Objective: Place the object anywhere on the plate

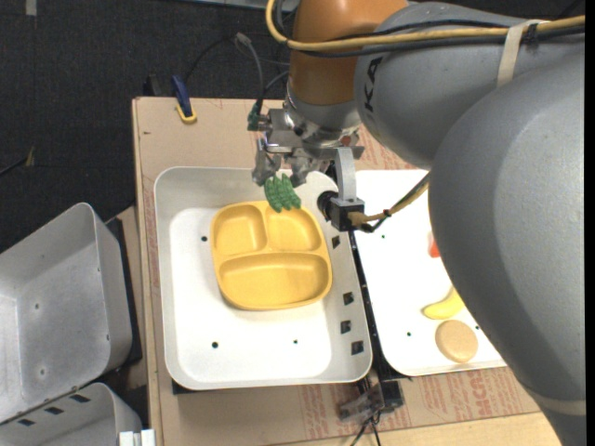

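A yellow plate with three compartments lies in the left white bin. My gripper hangs over the plate's far edge, pointing down. Between its fingers is a green ridged object, and the fingers are shut on it. The object's lower end hangs just above the plate's back rim, near the divider between the two rear compartments. The wrist with its orange band and the grey arm cover the upper right of the camera view.
The right white bin is largely hidden by the arm. In it lie a yellow banana-like piece, a tan round object and a small red thing. A grey container stands left of the bench.
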You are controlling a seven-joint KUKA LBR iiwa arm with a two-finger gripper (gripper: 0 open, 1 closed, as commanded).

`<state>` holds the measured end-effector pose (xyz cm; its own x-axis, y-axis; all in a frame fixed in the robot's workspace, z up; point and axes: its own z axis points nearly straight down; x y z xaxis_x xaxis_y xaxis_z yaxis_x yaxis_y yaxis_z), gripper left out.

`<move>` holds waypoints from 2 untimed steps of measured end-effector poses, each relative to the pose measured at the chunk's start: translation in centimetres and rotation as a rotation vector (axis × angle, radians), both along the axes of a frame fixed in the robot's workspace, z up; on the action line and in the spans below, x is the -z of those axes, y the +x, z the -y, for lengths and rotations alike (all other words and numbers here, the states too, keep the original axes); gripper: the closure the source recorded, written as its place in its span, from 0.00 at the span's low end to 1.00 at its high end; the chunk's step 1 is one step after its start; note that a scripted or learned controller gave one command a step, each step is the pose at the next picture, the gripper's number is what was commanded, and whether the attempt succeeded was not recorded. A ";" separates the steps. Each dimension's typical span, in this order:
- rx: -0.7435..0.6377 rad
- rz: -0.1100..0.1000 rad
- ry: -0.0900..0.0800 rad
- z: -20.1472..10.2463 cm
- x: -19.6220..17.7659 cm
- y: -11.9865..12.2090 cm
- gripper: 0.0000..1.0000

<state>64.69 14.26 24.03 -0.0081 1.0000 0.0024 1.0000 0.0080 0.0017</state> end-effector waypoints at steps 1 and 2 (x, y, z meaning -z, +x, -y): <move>0.000 -0.001 -0.001 -5.4 0.7 -0.7 1.00; 0.004 -0.001 -0.003 -5.1 0.7 -0.6 0.00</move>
